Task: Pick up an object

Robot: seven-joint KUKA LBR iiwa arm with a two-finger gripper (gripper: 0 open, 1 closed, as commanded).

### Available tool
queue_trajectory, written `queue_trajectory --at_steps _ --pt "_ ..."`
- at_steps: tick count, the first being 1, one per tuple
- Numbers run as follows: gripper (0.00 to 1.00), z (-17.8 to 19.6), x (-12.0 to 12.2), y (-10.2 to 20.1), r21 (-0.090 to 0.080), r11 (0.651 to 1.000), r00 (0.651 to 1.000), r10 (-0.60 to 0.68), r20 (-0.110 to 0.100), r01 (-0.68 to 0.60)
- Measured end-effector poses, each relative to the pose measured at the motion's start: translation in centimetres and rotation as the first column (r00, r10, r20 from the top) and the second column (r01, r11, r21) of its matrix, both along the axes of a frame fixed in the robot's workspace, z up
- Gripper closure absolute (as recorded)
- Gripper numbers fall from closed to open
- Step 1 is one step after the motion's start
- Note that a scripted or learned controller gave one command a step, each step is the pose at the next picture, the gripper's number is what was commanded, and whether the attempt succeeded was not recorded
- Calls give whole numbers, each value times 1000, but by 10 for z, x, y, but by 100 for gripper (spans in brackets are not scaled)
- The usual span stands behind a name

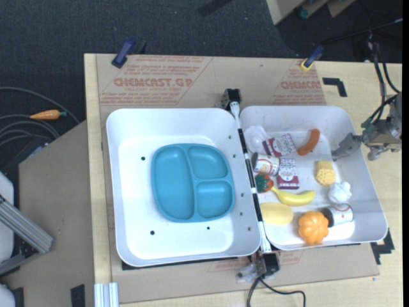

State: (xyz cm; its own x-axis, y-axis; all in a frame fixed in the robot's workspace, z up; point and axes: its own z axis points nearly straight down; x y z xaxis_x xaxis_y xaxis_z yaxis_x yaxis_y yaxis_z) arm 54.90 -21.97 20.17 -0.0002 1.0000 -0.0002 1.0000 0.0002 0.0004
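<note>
Where right bin point(364, 190) rim runs, end effector point(358, 142) hovers — toys point(300, 197) beside.

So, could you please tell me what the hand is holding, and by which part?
Nothing is held: the hand sits at the right bin's far right rim, with no object between its fingers.

Toy foods point(296, 197) heaped in right bin point(367, 200)

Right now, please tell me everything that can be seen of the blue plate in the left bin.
The blue plate is a light blue tray with rounded corners, plastic by its look, with a matte surface. Raised ridges split it into three compartments: one large at the left, two smaller at the right. All three hold nothing. It lies flat, slightly turned, near the middle of the left bin, resting on its white floor. Nothing else touches it.
</note>
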Motion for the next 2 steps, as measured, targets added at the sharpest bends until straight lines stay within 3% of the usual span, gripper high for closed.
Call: queue_trajectory --at_steps 1,2 --pt "0 -111 18 1 11 1000 1000 3 -7 -3" --pt "100 -100 18 -2 4 1000 1000 2 -2 -2"
